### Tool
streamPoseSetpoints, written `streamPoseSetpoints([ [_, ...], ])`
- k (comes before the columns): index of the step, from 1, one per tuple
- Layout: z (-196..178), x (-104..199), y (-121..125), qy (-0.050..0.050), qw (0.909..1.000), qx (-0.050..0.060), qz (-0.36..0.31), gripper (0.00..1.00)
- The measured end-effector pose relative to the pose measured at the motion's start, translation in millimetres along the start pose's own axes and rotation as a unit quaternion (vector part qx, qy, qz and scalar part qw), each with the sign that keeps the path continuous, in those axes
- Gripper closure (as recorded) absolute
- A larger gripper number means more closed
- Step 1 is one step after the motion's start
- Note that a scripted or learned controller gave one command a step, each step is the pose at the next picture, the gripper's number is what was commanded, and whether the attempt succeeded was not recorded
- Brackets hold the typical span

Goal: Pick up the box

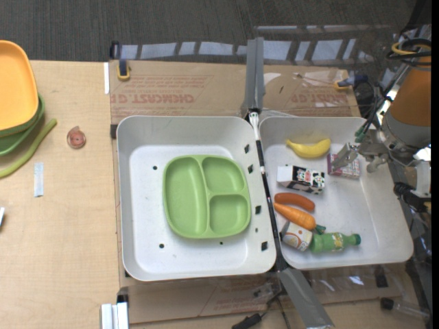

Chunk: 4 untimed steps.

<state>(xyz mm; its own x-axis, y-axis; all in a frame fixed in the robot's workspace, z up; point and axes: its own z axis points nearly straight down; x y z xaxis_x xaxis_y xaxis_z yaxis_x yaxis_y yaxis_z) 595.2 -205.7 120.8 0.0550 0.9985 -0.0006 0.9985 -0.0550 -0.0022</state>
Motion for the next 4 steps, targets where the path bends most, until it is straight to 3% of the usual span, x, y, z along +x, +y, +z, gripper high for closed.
streamPoseSetpoints([
  [1,27,-1,33,-0.001,0.9928,-0.003,-0.12,0.0],
  [2,17,-1,33,-0.002,0.9928,-0.004,-0.12,1.0],
  [3,-82,37,60,-0.001,0.9935,-0.002,-0.114,1.0],
  [4,13,-14,65,-0.001,0.9748,-0.002,-0.223,1.0],
])
